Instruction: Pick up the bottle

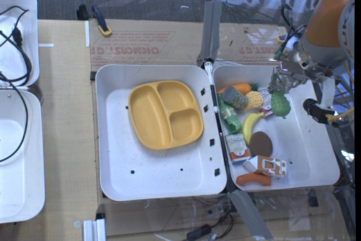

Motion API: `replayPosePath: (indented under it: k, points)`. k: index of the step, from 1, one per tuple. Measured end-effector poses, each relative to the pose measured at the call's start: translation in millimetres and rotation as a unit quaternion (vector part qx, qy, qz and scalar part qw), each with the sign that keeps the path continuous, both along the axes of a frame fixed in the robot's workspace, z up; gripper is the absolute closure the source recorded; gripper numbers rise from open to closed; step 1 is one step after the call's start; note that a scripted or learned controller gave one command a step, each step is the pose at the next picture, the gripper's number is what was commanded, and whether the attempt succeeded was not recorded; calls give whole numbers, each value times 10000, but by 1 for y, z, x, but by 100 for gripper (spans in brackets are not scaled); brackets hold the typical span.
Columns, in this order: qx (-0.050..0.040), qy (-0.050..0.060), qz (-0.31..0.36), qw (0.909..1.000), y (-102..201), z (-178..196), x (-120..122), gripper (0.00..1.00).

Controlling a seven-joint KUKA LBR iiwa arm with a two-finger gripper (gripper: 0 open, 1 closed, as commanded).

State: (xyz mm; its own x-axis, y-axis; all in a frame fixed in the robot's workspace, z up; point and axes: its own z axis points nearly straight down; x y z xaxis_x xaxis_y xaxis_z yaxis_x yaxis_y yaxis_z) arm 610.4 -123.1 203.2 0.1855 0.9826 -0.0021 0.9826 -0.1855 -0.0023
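Tan bench (62, 138), two white bins side by side, left bin (113, 178), right bin (316, 161), flattened cardboard (146, 45) behind

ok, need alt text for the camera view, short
The arm's gripper hovers over the right bin, above a pile of toy food along its left side that includes a green bottle, a banana and a carrot. The left bin holds a yellow divided plate.

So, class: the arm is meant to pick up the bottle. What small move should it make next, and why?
Probably shift the gripper toward the divider, because it hovers by the green leafy toy near the right bin's back, while the green bottle lies against the bin's left wall, beside the banana. Only then should it descend.
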Motion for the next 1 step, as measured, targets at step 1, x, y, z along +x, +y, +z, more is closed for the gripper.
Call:
replayPosePath:
  k: [1]
  points:
    - [10, 3, 1411, 9900, 4, -12, -34, 100]
